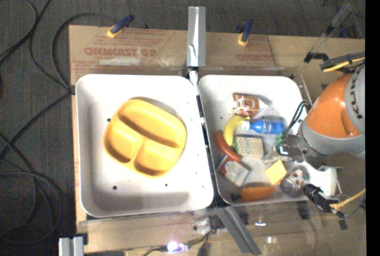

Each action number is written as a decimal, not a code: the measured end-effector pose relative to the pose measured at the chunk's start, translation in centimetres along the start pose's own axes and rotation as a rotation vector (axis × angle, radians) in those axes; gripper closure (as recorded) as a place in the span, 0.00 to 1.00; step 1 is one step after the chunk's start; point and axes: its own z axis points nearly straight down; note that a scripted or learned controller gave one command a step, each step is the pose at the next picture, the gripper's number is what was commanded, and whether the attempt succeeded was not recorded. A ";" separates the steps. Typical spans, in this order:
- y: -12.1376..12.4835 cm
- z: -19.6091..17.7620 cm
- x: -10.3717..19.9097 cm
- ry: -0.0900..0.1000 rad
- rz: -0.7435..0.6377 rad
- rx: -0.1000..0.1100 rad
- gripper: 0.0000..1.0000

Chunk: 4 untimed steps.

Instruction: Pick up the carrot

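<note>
Dark carpet (35, 59) strewn with cables surrounds a table (77, 53) topped by brown board; faint red lettering along its upper edge is too washed out to read. Blue-and-yellow clamps (120, 25) pin that edge. The left bin (89, 189) carries a yellow divided tray (145, 136). The right bin (297, 91) is crowded with small groceries, their labels too small to read. At the frame's right, the arm (335, 118) leans over the bin's rim; its gripper cannot be made out, open or closed. The carrot (257, 193) lies at the bin's lower edge, beside a yellow block (275, 172).
</note>
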 end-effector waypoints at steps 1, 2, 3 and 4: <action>6.1 -10.7 4.3 -0.008 0.009 0.013 1.00; 6.1 -10.7 4.3 -0.008 0.009 0.014 0.00; -0.8 -4.5 1.4 -0.005 0.041 0.016 0.00; -0.3 0.2 -0.2 -0.004 -0.071 0.007 0.00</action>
